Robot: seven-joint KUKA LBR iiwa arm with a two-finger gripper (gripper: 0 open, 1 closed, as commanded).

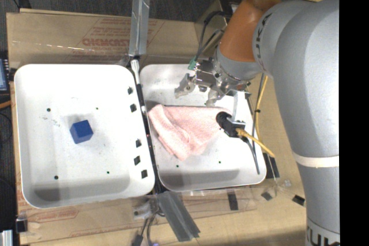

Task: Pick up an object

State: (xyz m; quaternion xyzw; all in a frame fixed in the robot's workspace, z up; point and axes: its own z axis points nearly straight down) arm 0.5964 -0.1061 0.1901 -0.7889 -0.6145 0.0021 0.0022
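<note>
Cloth [183, 128] lies bunched in the right bin [199, 180], fingers [185, 85] spread above its top edge, holding nothing — best drop straight onto a thick fold.

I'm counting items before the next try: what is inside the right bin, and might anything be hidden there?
The right bin holds a crumpled pink cloth, with the hand above its far edge. Whatever might lie under the cloth is covered. The blue cube sits in the left bin.
</note>
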